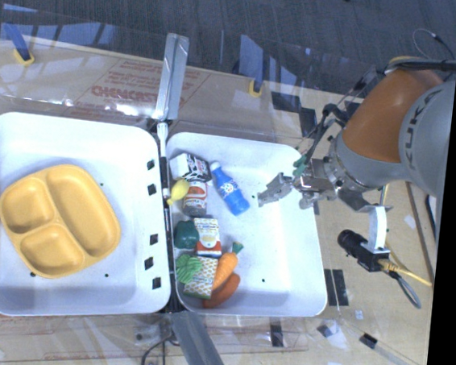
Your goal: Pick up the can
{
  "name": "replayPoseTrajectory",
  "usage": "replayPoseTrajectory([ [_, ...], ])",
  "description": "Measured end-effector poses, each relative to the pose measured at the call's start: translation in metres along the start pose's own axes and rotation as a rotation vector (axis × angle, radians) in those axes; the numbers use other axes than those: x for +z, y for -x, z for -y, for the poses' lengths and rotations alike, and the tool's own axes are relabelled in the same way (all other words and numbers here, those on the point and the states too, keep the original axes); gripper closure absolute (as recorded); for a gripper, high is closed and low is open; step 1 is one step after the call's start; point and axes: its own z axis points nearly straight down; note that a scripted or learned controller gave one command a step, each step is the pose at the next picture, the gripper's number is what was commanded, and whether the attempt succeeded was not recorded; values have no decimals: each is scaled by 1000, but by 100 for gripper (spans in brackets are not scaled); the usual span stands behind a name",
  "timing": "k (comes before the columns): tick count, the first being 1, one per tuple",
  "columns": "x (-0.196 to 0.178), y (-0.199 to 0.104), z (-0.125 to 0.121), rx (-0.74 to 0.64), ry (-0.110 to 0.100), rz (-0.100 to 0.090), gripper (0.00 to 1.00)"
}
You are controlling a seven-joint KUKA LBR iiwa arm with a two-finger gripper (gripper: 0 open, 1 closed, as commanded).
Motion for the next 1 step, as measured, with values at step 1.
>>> replayPoseTrajectory([
  [1,131,-43,-10,152,8,1,0],
])
